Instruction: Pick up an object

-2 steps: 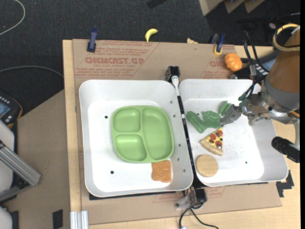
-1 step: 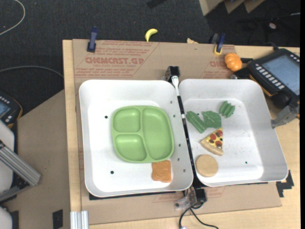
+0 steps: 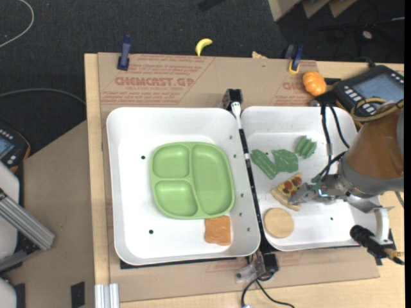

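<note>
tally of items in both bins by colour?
Green: 4 — divided plate, three green toy pieces
Orange: 1 — orange piece
Tan: 1 — round disc
Multicolour: 1 — pizza slice
Total: 7

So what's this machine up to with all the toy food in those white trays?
A robot arm reaches in from the right over the right bin. Its gripper is low beside a toy pizza slice, apparently trying to pick it up, though nothing is visibly lifted. Nearby lie green vegetable pieces and a round tan cookie. The left bin holds a green divided plate and an orange piece.
</note>
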### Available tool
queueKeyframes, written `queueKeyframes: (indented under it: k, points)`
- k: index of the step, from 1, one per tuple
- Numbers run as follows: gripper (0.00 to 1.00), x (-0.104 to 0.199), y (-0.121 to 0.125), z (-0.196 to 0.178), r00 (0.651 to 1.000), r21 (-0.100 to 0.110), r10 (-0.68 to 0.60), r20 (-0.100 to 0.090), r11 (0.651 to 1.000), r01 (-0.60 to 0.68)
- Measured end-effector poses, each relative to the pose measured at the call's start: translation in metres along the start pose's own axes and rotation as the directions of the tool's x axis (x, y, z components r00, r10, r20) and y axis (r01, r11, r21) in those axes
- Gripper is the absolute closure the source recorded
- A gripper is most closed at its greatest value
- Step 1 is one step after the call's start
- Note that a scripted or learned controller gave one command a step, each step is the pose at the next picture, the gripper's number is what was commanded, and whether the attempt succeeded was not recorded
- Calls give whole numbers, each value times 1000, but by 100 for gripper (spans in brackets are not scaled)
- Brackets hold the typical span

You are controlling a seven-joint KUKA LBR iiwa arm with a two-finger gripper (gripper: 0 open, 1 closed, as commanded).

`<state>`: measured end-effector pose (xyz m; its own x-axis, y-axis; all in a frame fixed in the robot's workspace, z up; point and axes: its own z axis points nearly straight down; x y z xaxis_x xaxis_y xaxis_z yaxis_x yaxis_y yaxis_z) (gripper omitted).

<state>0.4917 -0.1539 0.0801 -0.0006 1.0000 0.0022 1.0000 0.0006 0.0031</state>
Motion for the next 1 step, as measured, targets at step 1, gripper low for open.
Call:
queueKeyframes:
  k: [1]
  points:
    - [0, 38, 45, -7, 1000, -5, -4, 5, 1000, 4]
